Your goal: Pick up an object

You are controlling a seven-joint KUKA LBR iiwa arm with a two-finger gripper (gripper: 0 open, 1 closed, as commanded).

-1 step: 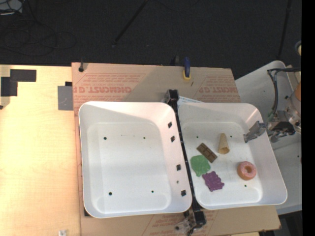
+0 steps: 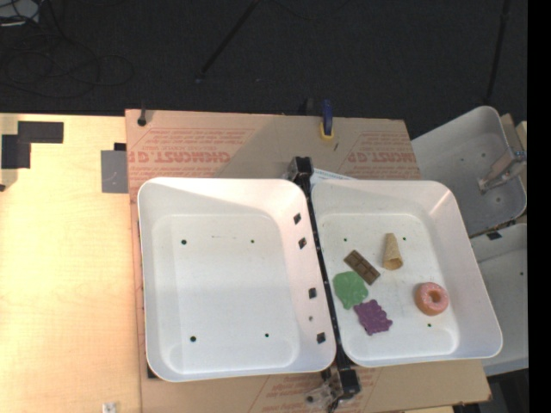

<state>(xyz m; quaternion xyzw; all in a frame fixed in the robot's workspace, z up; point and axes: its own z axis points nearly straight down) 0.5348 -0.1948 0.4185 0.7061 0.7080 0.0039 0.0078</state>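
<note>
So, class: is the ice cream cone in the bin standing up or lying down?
Lying down. The cone rests on its side on the right bin's floor, above the doughnut.

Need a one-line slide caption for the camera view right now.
Right bin holds cone, brown bar, green piece, purple piece and donut.

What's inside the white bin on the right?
Five small items lie in the right bin: a green piece, purple piece, brown bar, tan cone and pink donut. Nothing covers them.
</note>
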